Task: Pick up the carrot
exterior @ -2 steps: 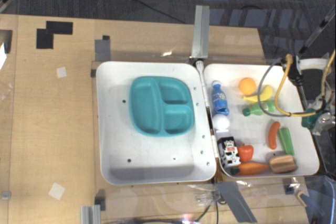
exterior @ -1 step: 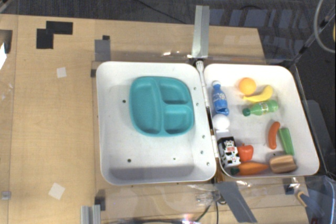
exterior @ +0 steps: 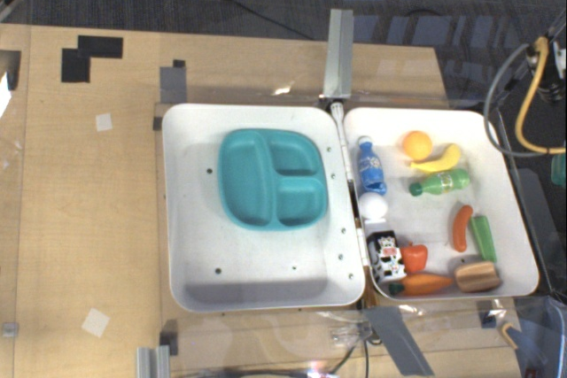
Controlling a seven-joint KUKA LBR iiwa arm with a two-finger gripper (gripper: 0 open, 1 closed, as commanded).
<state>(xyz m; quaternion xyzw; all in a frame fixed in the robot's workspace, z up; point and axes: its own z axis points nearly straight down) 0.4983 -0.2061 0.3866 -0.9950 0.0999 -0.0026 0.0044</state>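
The carrot [exterior: 423, 284] is orange with a dark green end and lies flat along the front wall of the right bin [exterior: 514, 217]. A brown bread roll [exterior: 477, 276] touches its right end. A small red item [exterior: 414, 258] and a black-and-white toy [exterior: 384, 253] sit just behind it.
The right bin also holds a blue bottle [exterior: 369, 166], a white ball [exterior: 373, 208], an orange [exterior: 416, 142], a banana [exterior: 437, 160], a green bottle [exterior: 440, 183], a red sausage [exterior: 461, 227] and a green cucumber [exterior: 483, 237]. A teal divided plate [exterior: 273, 178] lies in the left bin [exterior: 190, 217]. Cables [exterior: 523, 102] hang at the right.
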